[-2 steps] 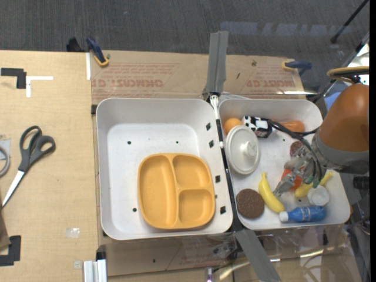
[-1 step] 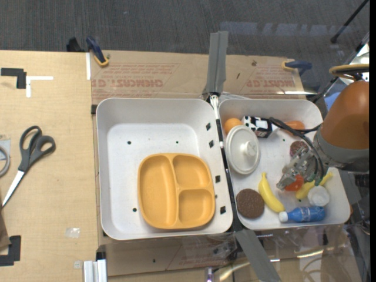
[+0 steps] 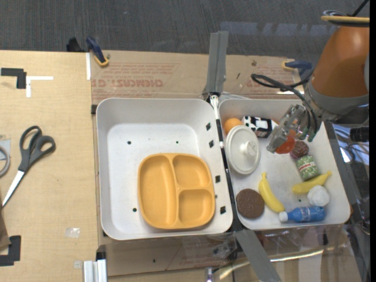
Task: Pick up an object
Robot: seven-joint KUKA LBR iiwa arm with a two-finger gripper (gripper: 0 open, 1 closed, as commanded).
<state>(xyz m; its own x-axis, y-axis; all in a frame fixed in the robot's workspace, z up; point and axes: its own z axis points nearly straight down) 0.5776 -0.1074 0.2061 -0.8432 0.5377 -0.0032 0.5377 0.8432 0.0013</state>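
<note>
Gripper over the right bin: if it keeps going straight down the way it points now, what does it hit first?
Most likely the red object just below the gripper, with the dark round item beside it. Depth is hard to judge from this slanted view.

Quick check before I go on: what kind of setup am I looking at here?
Likely a lab bench for robot picking trials: two white bins on taped cardboard, toy food such as a banana, scissors lying on the wooden benchtop.

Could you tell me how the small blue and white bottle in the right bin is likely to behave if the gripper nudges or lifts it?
The bottle lies on its side against the right bin's near wall, so a sideways nudge would probably roll it. Its rounded, glossy body looks somewhat slippery for two fingers. Being small, it is likely light.
</note>
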